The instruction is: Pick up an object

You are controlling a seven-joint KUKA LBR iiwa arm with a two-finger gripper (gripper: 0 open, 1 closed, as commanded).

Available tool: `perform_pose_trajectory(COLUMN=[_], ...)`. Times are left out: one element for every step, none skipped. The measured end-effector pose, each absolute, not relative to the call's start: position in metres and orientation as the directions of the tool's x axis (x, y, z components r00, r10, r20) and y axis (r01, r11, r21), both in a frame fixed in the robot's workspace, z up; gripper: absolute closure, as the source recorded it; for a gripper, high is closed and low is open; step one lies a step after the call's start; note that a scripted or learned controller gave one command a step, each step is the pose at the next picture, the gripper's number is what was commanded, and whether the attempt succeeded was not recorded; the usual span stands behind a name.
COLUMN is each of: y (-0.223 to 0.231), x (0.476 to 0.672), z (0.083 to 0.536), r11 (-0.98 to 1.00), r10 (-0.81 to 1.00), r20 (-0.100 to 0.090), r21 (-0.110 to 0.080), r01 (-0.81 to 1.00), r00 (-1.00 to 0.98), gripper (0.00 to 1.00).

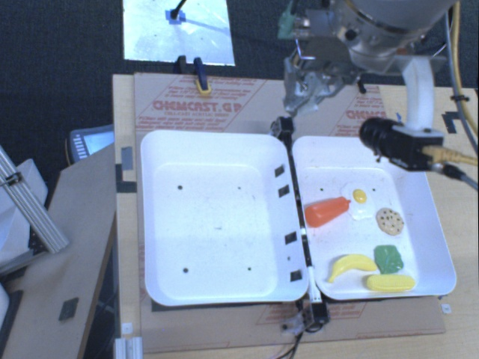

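Camera view: fixed overhead, slanted; two white bins side by side on bench w/ cardboard sheet under them
Arm: grey body w/ orange band at top right, above far edge of right bin (430, 200)
Gripper (299, 103): metal parts hang over bench near far end of divider between bins; above bin level, touching no object
Fingers: cannot tell if open or closed; too cluttered to read
Left bin (161, 223): white floor w/ a few small dark dots
Orange carrot (327, 212): right bin, near divider edge, lying roughly crosswise; tip just beside fried egg
Fried egg (359, 198): right bin centre, white w/ yellow yolk
Cookie (389, 221): just right of egg, towards right edge
Banana (350, 265): near front edge of right bin, curved
Green piece (388, 258): between cookie & yellow piece; just beside banana
Yellow piece (390, 282): front right corner area, lying flat
Black camera unit (397, 144): over far right part of right bin, cables run off right
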State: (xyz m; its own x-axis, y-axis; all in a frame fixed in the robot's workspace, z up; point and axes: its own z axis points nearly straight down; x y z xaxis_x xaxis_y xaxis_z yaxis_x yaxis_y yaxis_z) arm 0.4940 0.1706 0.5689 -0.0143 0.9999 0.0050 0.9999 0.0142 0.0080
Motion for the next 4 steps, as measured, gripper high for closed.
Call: perform_pose_trajectory(y=[0.170, 0.170, 0.170, 0.170], x=[0.494, 0.495, 0.495, 0.495], z=[0.580, 0.591, 0.603, 0.614], r11=[0.017, 0.020, 0.022, 0.024], r10=[1.000, 1.000, 1.000, 1.000], r20=[0.006, 0.007, 0.008, 0.009], r21=[0.011, 0.013, 0.015, 0.017], r01=[1.000, 1.000, 1.000, 1.000], r00=[-0.017, -0.020, -0.022, -0.024], gripper=[1.00, 1.00, 1.00, 1.00])
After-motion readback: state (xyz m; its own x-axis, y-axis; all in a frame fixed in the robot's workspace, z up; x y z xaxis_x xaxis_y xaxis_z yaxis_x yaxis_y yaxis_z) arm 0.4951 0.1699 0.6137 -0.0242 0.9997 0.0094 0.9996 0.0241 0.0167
